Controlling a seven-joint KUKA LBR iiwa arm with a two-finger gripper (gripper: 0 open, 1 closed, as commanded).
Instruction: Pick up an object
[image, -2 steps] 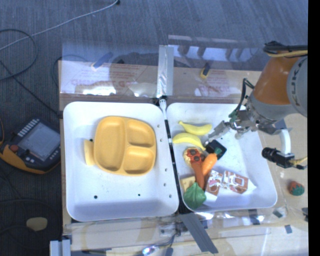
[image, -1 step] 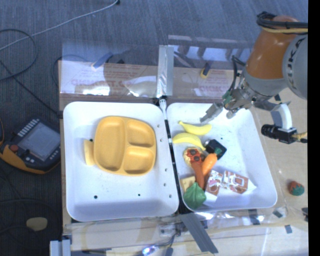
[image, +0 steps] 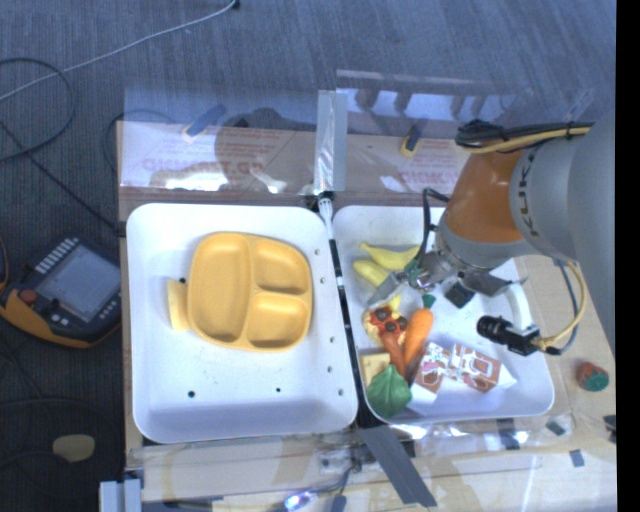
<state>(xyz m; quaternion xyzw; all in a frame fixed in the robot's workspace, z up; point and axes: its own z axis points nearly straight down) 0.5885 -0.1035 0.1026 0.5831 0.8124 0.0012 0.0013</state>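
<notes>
Two bins: side by side on the bench — the left bin (image: 150, 400) and the right bin (image: 530, 395), each white and shallow.
Left bin: holds a yellow divided tray (image: 250, 290) with three compartments, lying flat near the middle; a pale yellow piece (image: 177, 305) pokes out from under its left edge.
Right bin: a cluster of toy food sits along its left side, close to the wall shared with the other bin.
Toy food: a yellow banana (image: 385, 257) at the top, an orange carrot (image: 416, 335) tilted below it, a pizza slice (image: 383, 322) touching the carrot's left side, a green leafy piece (image: 388, 388) at the bottom, and a red-and-white printed carton (image: 460, 366) just right of the carrot.
Arm: grey with the orange band (image: 480, 205), reaching in from the right over the right bin.
Gripper (image: 425, 283): low over the bin, just right of the banana and just above the carrot's top end — whether its tips are spread or closed I cannot tell, and nothing is plainly seen caught in it.
Outside the bins: a handheld control pendant (image: 65, 290) lies on the floor to the left.
</notes>
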